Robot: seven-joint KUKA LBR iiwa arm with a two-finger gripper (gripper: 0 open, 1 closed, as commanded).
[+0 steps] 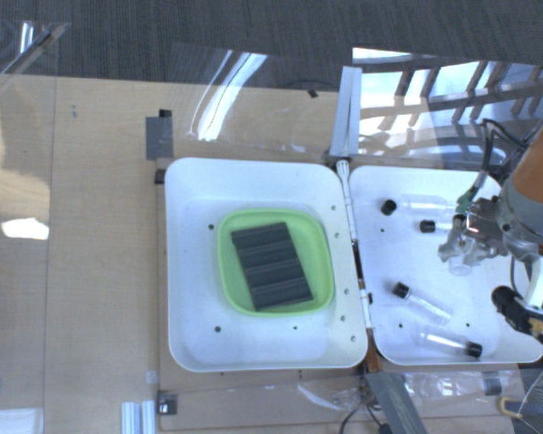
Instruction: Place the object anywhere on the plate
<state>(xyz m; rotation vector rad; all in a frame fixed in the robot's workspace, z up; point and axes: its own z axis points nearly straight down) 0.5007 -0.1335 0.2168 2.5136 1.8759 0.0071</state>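
A square green plate [228, 242] lies in the left bin [185, 333], and a dark grey ribbed block [271, 266] rests on it, slightly turned. Several clear tubes with black caps lie in the right bin [380, 333]: one [407, 206] at the back left, one [422, 306] near the middle and one [448, 343] at the front. My gripper [459, 251] hangs over the right half of the right bin, just right of a short tube [437, 227]. I see nothing held in it.
The grey arm with its orange band [536, 174] comes in from the right over the right bin's far corner. A metal post [347, 111] stands behind the divide between the bins. Black cable parts [516, 307] hang at the right bin's right edge.
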